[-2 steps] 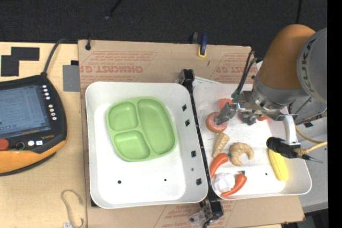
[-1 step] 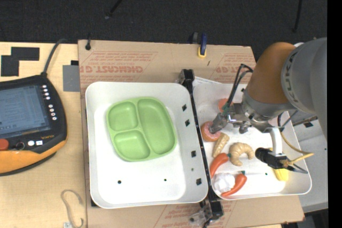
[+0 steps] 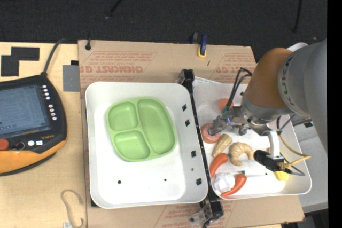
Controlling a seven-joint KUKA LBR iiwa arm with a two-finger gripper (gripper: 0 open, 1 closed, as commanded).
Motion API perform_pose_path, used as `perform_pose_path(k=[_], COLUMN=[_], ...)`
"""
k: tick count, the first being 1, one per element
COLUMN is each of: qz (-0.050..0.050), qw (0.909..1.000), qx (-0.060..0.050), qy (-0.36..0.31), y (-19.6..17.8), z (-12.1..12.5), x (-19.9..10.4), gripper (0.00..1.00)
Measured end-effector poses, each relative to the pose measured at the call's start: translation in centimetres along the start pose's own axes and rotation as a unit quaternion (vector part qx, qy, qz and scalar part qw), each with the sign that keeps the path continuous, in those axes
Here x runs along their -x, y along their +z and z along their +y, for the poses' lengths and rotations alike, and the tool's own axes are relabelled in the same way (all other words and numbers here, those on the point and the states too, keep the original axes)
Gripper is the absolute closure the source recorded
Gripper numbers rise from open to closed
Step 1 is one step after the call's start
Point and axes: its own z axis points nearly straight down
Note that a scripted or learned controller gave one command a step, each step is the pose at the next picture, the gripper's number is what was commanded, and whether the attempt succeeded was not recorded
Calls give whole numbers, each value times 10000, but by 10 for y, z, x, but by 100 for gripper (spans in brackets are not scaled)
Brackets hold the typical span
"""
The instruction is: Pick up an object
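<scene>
I'm seeing the end effector (image 3: 231, 124) hanging over the right bin (image 3: 299, 181), just above the pink donut (image 3: 209, 134); can't tell its finger state. Croissant (image 3: 241, 152) and red peppers (image 3: 218, 164) are lying just below the donut.

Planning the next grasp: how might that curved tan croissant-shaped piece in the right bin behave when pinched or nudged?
The croissant looks like moulded toy food, so probably stiff and light. Its curved, rounded form may let it pivot or slip out sideways. It lies against the red pepper, so a nudge would likely shift both.
</scene>
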Motion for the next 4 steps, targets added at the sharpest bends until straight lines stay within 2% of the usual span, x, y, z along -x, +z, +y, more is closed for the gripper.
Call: perform_pose_path(k=[1,2,3,4], qz=[85,82,83,85], qw=[10000,9999,9999,9999], qx=[-12,-39,-46,-52], qy=[18,-43,-42,-43], y=[-11,-61,-121,-136], z=[1,12,6,6], x=[-5,-7,-3,-1], gripper=[100,100,100,100])
